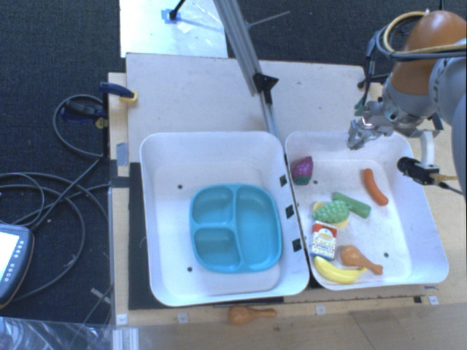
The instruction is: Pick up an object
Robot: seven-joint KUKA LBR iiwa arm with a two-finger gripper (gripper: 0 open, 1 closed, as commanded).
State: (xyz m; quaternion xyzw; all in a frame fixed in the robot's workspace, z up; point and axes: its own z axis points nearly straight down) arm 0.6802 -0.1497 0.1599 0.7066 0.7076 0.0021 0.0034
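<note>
- The grey arm's end effector hangs over the far rim of the right-hand shallow white bin; whether it is open or closed cannot be told, and nothing shows in its grasp.
- In that bin lie a dark purple toy fruit near the far left corner, an orange-red toy sausage to the right, and a green toy cucumber touching a bumpy green-and-yellow toy vegetable.
- Nearer the front sit a small red-and-white carton, a yellow toy banana and a brown toy drumstick.
- The left-hand shallow white bin holds a turquoise plastic divided plate.
- An orange-brown toy drumstick lies on the bench just in front of the bins.
</note>
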